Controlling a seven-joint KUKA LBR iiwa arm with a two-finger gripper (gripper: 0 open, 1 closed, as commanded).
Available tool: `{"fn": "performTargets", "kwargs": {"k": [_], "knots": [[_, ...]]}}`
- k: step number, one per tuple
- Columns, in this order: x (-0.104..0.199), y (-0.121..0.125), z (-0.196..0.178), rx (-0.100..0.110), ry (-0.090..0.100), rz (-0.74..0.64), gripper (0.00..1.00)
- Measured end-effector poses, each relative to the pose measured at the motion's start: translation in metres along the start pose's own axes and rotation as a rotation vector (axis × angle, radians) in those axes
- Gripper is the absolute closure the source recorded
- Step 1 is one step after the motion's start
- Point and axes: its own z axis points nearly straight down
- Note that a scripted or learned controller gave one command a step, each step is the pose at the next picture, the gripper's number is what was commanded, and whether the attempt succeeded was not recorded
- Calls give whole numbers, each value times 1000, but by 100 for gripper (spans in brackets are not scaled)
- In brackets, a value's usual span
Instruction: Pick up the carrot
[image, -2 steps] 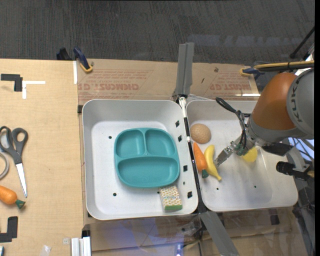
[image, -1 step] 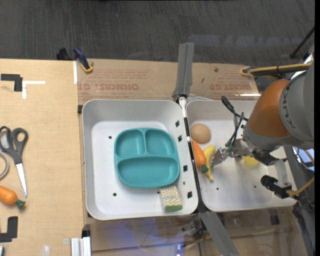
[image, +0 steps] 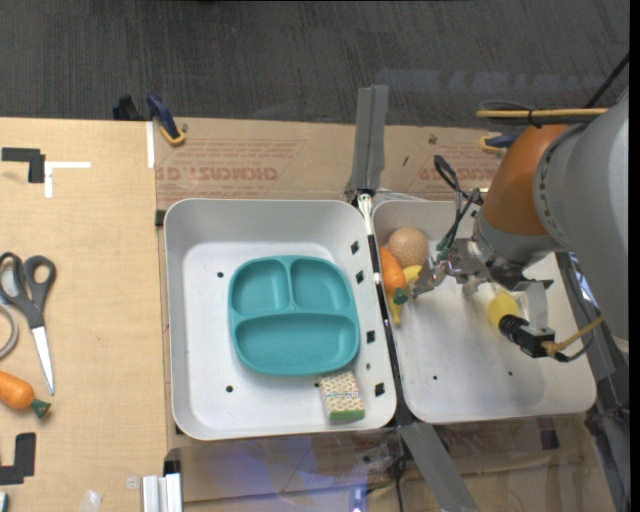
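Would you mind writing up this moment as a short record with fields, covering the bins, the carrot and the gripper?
left bin: holds a teal divided plate and a patterned sponge near its front edge
right bin: holds the carrot, a beige ball behind it and a yellow item
carrot: lies against the right bin's left wall, green end toward the front
gripper: low in the right bin, just right of the carrot
bench: scissors and a second carrot lie left of the bins

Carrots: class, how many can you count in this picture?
2. One carrot lies in the right bin by the end effector; another carrot lies on the bench, far left.
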Motion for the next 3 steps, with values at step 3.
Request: {"fn": "performTargets", "kwargs": {"k": [3], "knots": [[-1,11,0,3,0,746,0]]}}
